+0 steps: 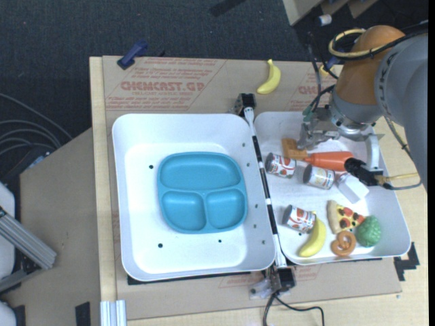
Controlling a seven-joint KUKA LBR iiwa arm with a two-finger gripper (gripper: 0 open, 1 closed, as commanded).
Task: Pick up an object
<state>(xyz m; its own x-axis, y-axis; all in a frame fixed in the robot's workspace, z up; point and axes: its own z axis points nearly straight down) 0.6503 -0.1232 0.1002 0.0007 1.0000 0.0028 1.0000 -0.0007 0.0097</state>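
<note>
Two shallow white bins are sitting side by side on the bench. The left bin [129, 182] is holding one blue divided tray [202, 191] with three compartments, lying flat near the middle.

The right bin [397, 233] is holding the small objects. Three cans are lying in it: one can [280, 166] by the bin's left wall, a second can [319, 177] just to its right, and a third can [299, 218] lower down. An orange carrot [329, 160] is lying across the upper part, just above the second can, with a small brown block [293, 149] touching its left end. Along the bottom, one banana [313, 238] is lying beside the third can, a pizza slice [342, 216] is resting to the right of it, a donut [342, 244] is sitting below the slice, and a green leafy piece (broccoli or lettuce, hard to say) [368, 231] is lying at the far right.

A second banana [270, 79] is lying outside the bins, on the board [170, 87] above them.

The gripper [314, 133] is hanging low over the upper part of the right bin, just above the brown block and the carrot; whether its fingers are apart or together I cannot tell.
</note>
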